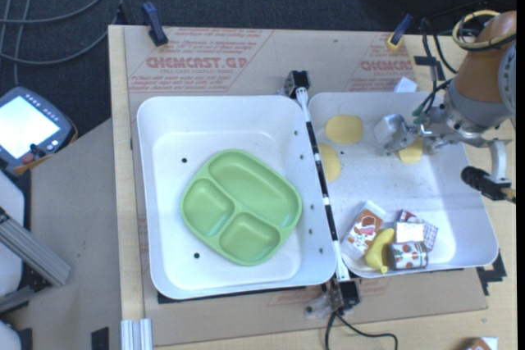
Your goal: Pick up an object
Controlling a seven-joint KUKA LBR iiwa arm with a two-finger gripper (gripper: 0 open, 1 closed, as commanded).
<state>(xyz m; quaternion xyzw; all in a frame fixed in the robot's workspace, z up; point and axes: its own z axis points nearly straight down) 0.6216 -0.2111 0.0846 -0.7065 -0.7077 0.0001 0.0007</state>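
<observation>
My gripper (399, 135) hangs low in the right bin (467, 201), near its back middle. A small yellow piece (411, 152) lies right under or against it, partly hidden by the grey gripper body. A round yellow object (344, 129) rests to the left of the gripper. Another yellow piece (330, 162) sits against the bin's left wall. At the front of the bin lie a banana (377, 250) and small printed cartons (415, 234).
The left bin (164, 127) holds a green divided plate (241, 206). A black divider strip (318, 176) runs between the bins. The arm with its orange band (484, 65) reaches in from the right, and cables hang beside it.
</observation>
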